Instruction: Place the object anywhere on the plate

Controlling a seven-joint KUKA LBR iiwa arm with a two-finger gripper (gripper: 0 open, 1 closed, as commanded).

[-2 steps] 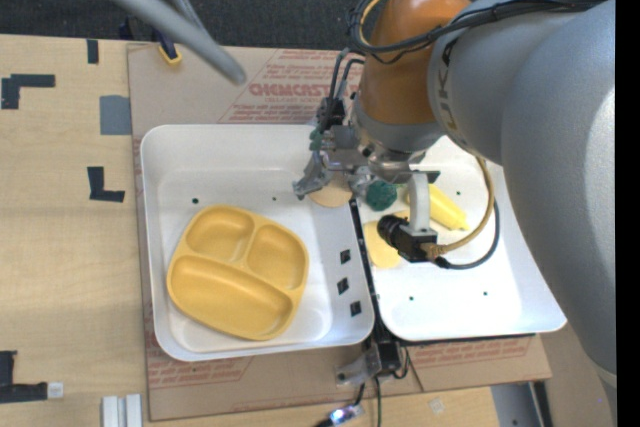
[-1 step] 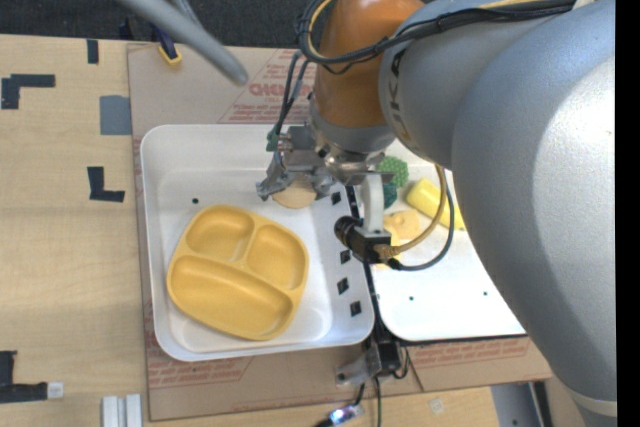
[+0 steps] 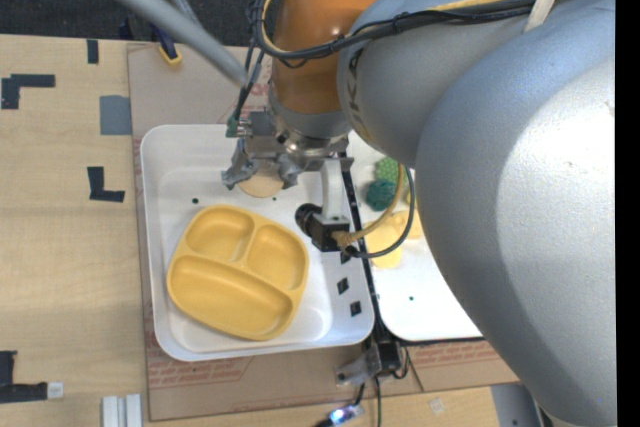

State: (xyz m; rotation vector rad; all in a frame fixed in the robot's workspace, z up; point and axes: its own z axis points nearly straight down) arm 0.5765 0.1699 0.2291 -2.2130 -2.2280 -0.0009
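You cannot tell if the gripper (image 3: 258, 173) holds the tan object (image 3: 260, 185), so check this before you carry it over the plate (image 3: 238, 270)

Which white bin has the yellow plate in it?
The left bin. The yellow plate with its three sections lies in it, while the right bin sits mostly under the arm.
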